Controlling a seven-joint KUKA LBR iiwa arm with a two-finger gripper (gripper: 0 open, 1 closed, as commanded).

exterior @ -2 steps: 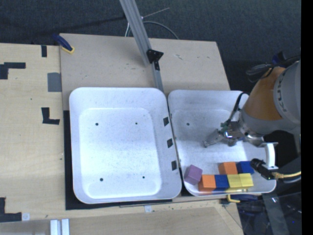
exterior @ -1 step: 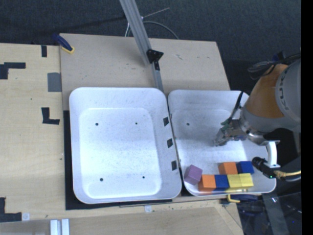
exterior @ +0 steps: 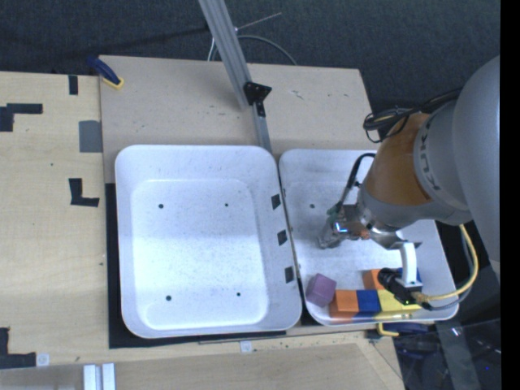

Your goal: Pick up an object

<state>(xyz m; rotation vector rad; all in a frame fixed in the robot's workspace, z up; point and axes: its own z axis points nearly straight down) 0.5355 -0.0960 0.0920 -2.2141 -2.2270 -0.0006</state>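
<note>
Nearest to you, along the near wall of the right bin [exterior: 302, 169], sits the little pile of blocks: a purple block [exterior: 322, 288] at the left, an orange block [exterior: 347, 301] beside it, then a blue block [exterior: 367, 300] and a yellow block [exterior: 392, 300], with another orange piece [exterior: 372, 279] just behind them. These are your candidates — all bunched into the near corner, touching or almost touching one another.

The gripper [exterior: 332, 236] hangs low over the middle of that same bin, farther from you than the blocks and a little left of the arm's orange band [exterior: 396, 169]. I cannot tell whether the claw is spread or pressed together; it is small and blurred here, and I see nothing pinched in it. So, by my reading, you are in the approach step — nothing picked yet.

The next move calls for a shift toward the near side, then a drop onto one block. The purple one looks the best bet: it stands slightly apart at the left end of the row.

Watch the edges. The blocks lie close against the near wall and the purple one is near the rim shared with the left bin [exterior: 130, 169], so room around them is tight. The open floor is on the far side of the pile, so come in from there.
</note>
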